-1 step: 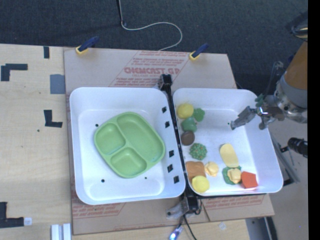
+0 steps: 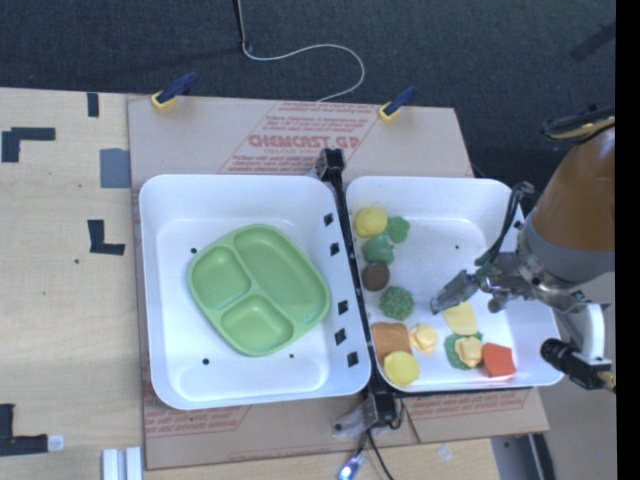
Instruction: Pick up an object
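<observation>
Hovering low in the right bin, the end effector is being aimed leftward, nothing seen between its fingers; their spread cannot be told. A yellow piece is lying just below-right, nearest of the toy foods.

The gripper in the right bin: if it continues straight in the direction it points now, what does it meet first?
Probably the green broccoli. The gripper points left and slightly down in the picture, and the broccoli lies nearest along that line. Height is unclear, so it might pass above.
</observation>
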`<state>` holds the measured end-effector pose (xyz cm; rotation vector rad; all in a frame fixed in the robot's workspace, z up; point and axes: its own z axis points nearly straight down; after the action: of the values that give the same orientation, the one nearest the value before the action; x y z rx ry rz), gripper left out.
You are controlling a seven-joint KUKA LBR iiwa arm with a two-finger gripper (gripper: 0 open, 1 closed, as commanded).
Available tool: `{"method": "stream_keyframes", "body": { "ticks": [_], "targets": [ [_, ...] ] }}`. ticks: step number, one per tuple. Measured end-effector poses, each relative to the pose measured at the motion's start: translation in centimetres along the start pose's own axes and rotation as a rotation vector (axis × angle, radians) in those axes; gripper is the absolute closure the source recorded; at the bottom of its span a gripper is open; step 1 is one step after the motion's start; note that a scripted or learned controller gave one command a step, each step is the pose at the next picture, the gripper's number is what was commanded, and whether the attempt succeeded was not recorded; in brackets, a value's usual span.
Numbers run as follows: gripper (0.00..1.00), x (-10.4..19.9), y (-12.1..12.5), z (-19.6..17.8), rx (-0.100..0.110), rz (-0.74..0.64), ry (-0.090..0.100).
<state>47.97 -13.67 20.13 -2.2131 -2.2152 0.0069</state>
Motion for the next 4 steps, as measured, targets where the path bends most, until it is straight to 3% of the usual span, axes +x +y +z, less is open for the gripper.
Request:
{"method": "stream_keyframes", "body": {
  "ticks": [1, 2, 3, 4],
  "targets": [
    [0.0, 6.5, 1.2, -16.8, -0.026, -0.009, -0.004],
    [0.0, 18.4, 0.1, -3.2, 0.006, -0.012, -0.002],
    [0.0, 11.6, 0.3, -13.3, -0.019, 0.005, -0.006],
    [0.0, 19.2, 0.2, -8.2, -0.004, -0.007, -0.003]
  ]
}}
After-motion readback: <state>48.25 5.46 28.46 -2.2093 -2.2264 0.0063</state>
